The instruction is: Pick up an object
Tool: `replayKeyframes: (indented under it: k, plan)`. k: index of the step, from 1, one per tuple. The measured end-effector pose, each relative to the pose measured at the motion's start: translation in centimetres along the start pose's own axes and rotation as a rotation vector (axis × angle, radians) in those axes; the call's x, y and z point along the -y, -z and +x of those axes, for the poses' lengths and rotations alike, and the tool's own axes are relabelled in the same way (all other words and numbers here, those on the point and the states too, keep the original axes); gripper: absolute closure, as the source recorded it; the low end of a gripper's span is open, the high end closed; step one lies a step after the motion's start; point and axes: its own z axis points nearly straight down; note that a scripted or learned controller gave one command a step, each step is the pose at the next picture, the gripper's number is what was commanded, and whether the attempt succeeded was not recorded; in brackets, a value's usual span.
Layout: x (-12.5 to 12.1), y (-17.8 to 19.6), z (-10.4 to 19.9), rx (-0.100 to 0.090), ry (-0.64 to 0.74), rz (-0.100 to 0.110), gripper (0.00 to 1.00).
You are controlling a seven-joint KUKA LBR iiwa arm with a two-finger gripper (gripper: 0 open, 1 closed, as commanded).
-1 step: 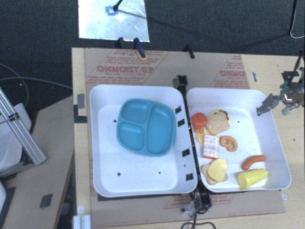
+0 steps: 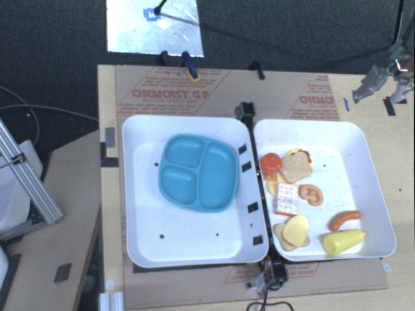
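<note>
The right bin [image 2: 363, 141] holds several toy foods. A red tomato [image 2: 270, 162] lies beside a slice of toast [image 2: 297, 167] at the bin's left. Below them are a pretzel [image 2: 311, 194] and a red-and-white packet [image 2: 286, 199]. Nearer the front lie a reddish sausage [image 2: 343, 220], a yellow banana-like piece [image 2: 343, 241] and a pale yellow slice [image 2: 296, 230]. My gripper [image 2: 382, 86] hangs at the view's upper right, outside the bins and above the bench, far from all the foods and with nothing visibly in it.
The left bin [image 2: 139, 173] holds a blue divided plate [image 2: 198, 172]. A divider with black clips [image 2: 253, 173] runs between the bins. A shiny metal sheet [image 2: 154, 18] lies at the back, and an aluminium frame [image 2: 23, 180] stands at the left.
</note>
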Motion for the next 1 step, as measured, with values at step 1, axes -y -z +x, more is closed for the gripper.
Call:
replayKeyframes:
  k: [1]
  plan:
    - [-7.63, 7.37, 7.86, -0.004, 0.002, 0.005, 0.00]
